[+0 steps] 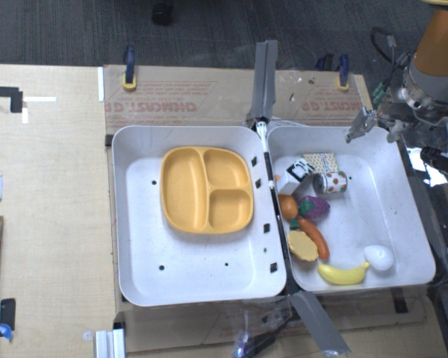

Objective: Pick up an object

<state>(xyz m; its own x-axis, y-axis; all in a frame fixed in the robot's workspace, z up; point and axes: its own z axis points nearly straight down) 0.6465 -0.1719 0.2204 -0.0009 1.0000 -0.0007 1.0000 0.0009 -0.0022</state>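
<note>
You see two white bins: the left bin carries one yellow divided plate. The right bin crowds its left side with a patterned box, can, carrot, banana and egg. At the far right, the gripper is blurred against the arm; you cannot tell its state.

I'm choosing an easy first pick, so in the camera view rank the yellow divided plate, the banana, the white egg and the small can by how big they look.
Largest to smallest:
1. yellow divided plate
2. banana
3. white egg and small can: these look about alike, so I won't rank them.
</note>
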